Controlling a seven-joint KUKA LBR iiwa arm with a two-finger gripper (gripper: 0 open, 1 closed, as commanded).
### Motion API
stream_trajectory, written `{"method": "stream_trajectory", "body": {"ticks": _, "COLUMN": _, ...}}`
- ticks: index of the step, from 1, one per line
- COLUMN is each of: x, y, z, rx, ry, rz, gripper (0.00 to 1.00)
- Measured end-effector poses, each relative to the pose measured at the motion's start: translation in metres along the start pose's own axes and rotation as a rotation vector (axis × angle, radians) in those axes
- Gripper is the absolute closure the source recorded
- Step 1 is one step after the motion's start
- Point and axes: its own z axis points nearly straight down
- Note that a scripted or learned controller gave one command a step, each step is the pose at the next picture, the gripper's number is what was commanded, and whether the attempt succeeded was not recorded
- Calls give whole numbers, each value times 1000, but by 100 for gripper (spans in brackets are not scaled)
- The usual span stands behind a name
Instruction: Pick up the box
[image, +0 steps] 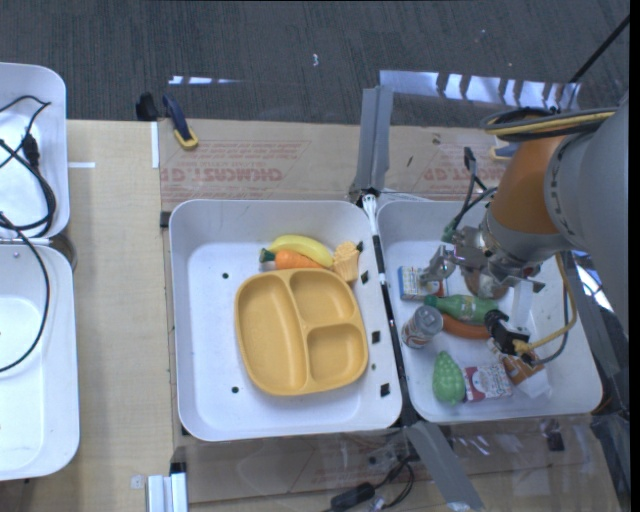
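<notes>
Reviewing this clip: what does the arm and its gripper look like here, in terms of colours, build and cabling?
The arm is thick, rounded and grey, with a broad orange band above the wrist. Below the band sits a metallic silver wrist assembly leading to the gripper, also bare metal with small dark parts. Thin black cables loop beside the wrist, and a yellowish cable curves beneath it over the right bin.

camera view: fixed overhead | slanted down | both bins (185, 300) | arm (580, 170) enters right
</notes>
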Motion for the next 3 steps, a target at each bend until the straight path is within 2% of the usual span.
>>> {"method": "stream_trajectory", "body": {"ticks": 1, "x": 5, "y": -2, "z": 0, "rx": -1, "ry": -4, "rz": -2, "gripper": 0}}
{"method": "stream_trajectory", "body": {"ticks": 2, "x": 4, "y": 0, "z": 1, "rx": 4, "ry": 0, "rz": 31, "gripper": 0}}
{"method": "stream_trajectory", "body": {"ticks": 3, "x": 5, "y": -4, "z": 0, "rx": -2, "ry": -2, "rz": 18, "gripper": 0}}
